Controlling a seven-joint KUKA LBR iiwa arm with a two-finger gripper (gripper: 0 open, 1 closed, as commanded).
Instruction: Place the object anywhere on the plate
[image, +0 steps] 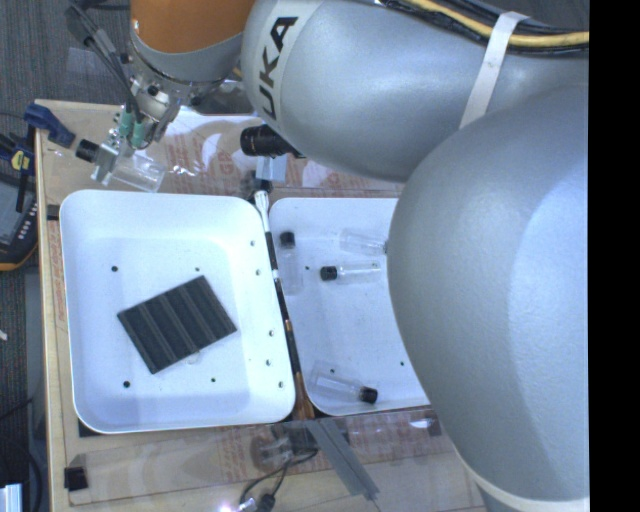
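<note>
Plywood bench (180, 470) runs along the bottom of the frame, carrying the two white bins. Lower right, a clear vial with a black cap (345, 387) lies in the right bin (340, 330). The big grey arm (480, 250) blocks my view of most of that bin. Left of centre, the dark ribbed plate (177, 323) lies at an angle on the floor of the left bin (90, 210). Higher up in the right bin are two more capped vials (345, 271). At the upper left, the gripper (125, 150) hangs over the bench beyond the left bin, with a clear vial-like piece (135, 175) right at its tip. I cannot tell whether it is actually gripped. My worry: if that hold is weak, the piece drops short of the plate, and a round vial could roll off along the ribs.
</note>
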